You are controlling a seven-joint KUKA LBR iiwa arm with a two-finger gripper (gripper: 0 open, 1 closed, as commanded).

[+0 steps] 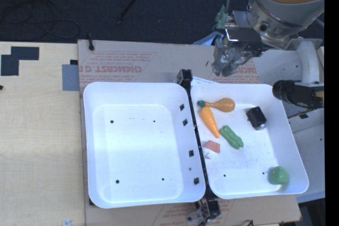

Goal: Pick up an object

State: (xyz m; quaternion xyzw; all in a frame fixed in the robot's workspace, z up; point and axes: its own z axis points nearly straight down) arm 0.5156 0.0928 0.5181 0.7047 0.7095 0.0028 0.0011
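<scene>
Sitting near the front right corner of the right bin [296, 166]: a green ball [278, 175], alone and well apart from the rest. Lying close to the divider edge, a small red-and-white piece [211, 148]. Resting just behind it, a carrot [210, 121] slanting beside a green pepper-like toy [231, 136] (nearly touching, awkward for two fingers). Lying toward the back edge, an orange gourd-shaped toy [222, 105], its narrow end meeting the carrot's green top. Sitting off toward the right edge, a small black block [256, 117], clear of neighbours. Standing alongside, the left bin [100, 98].

Hovering above the back edge of the right bin, the gripper [226, 66], carrying nothing visible between the fingers; impossible to say from this angle how wide the opening is.

Judging the risks: descending onto the carrot cluster and nudging neighbours aside, or pinching two at once; closing on the rounded gourd or ball and squeezing it out; clipping the bin's back wall while dropping from this spot.
</scene>
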